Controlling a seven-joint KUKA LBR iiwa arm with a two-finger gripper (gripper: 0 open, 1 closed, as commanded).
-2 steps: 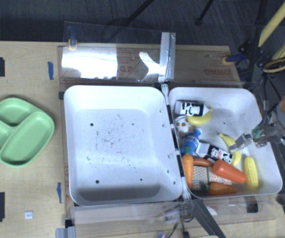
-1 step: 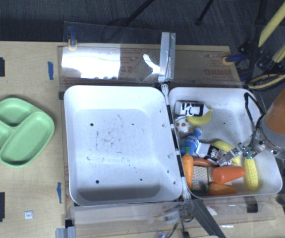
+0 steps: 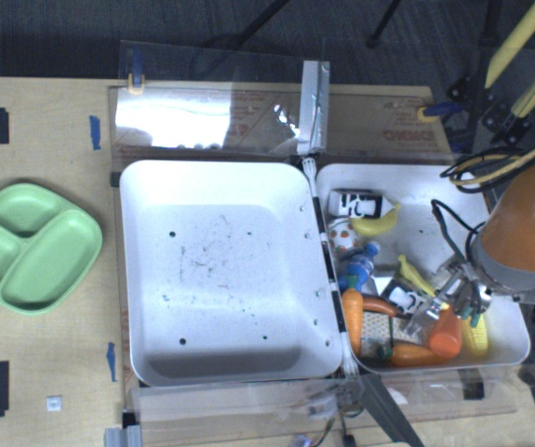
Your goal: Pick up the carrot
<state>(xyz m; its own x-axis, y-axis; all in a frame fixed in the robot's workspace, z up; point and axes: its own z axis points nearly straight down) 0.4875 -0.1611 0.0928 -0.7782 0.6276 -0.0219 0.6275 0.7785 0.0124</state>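
You see two bins side by side: the left bin (image 3: pixel 216 268), and the right bin (image 3: pixel 434 189) holding a carrot (image 3: pixel 353 310) near its front-left corner, a banana (image 3: pixel 377 222) behind.

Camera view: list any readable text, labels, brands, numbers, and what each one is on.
None can be read as it stands.
Red print on the brown board behind the right bin: too blurred to read.
Black-and-white box at that bin's back: light markings, too small to read.
Blue bottle label: blurred, unreadable.
Green divided plate: no text.
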